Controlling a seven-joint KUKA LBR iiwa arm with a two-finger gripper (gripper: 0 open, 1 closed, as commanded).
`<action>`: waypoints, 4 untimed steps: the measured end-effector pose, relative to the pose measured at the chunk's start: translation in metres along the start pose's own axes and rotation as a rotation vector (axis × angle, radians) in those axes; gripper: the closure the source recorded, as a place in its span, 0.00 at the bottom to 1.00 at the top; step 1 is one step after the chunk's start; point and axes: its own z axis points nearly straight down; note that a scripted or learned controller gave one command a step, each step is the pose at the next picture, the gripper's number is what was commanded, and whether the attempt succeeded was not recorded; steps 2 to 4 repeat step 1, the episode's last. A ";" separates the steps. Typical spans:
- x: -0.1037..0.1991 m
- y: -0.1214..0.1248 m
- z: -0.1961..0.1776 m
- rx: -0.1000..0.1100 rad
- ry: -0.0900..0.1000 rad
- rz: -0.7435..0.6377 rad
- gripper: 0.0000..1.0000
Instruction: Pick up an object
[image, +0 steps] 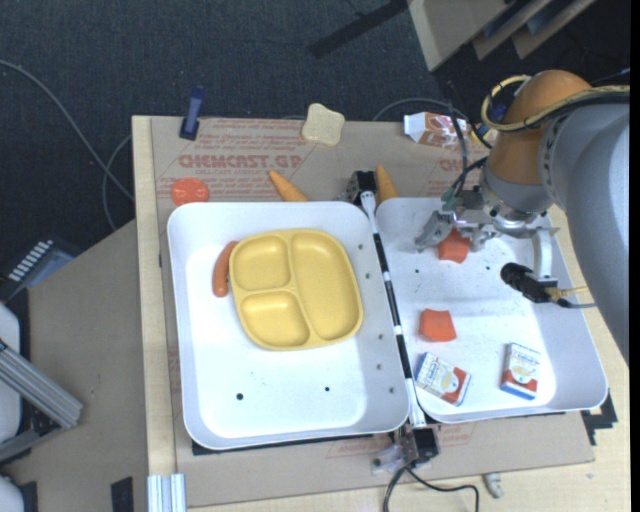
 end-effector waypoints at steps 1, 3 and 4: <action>0.000 0.001 -0.011 -0.003 -0.003 -0.001 1.00; 0.000 0.001 -0.011 -0.003 -0.003 -0.001 1.00; 0.000 0.001 -0.011 -0.003 -0.003 -0.001 1.00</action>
